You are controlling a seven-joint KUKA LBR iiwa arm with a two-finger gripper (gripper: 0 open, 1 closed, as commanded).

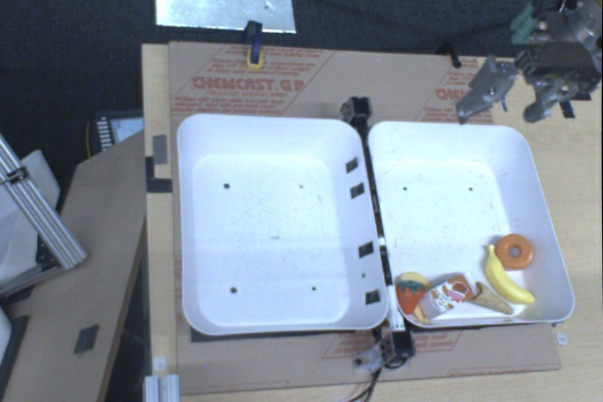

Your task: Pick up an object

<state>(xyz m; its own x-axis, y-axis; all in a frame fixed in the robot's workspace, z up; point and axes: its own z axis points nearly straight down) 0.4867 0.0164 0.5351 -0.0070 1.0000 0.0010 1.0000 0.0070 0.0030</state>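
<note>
The hand (506, 102) hangs above the right bin's (443, 146) far rim, fingers spread with nothing between them. A banana (505, 277), an orange ring (514, 249) and what may be a packet (447, 295) lie in its near corner.

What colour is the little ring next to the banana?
Orange. The ring sits in the right bin, touching the banana, in the camera view.

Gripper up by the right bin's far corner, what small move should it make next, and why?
Probably travel toward the near edge of the right bin. The gripper sits open above its far corner, while the banana, orange ring and other items cluster at the near corner.
</note>
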